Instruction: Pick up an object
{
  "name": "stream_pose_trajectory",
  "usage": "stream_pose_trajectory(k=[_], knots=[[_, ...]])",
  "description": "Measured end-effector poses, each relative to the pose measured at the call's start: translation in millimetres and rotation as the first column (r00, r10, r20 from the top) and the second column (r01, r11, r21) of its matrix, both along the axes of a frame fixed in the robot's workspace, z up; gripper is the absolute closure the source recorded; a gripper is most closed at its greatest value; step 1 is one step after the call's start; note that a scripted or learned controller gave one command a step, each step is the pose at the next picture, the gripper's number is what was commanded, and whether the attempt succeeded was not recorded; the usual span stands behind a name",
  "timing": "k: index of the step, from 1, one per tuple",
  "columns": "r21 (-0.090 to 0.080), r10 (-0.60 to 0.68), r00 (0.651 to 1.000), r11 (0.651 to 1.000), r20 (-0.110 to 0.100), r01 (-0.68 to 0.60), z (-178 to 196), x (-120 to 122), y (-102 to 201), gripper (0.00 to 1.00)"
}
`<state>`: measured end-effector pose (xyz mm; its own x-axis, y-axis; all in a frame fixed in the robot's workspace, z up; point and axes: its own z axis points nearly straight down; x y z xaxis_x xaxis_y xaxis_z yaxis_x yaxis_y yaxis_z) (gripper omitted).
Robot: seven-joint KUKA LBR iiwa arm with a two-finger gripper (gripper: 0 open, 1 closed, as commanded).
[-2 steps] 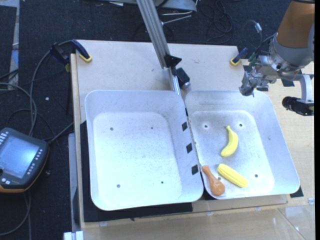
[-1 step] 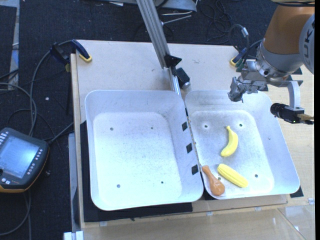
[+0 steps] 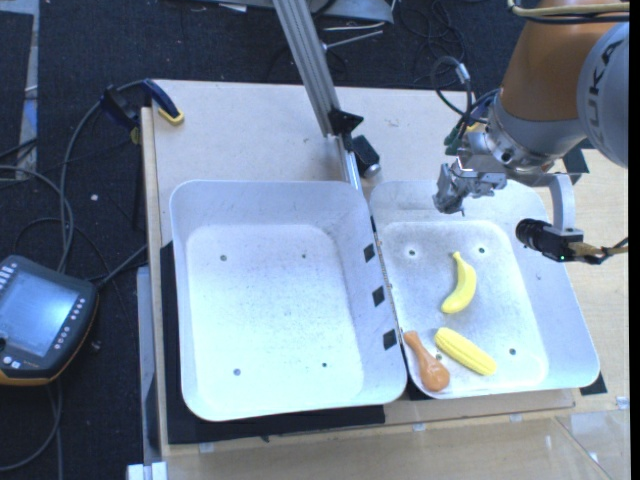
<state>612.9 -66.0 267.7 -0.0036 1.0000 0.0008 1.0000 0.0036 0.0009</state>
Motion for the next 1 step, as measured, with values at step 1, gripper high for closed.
stream_pose_trajectory(k=[1], knots=[[0.000,0.000,1.000,1.000,-0.001,0.000,0.9,-28.6,41.6,1.00]])
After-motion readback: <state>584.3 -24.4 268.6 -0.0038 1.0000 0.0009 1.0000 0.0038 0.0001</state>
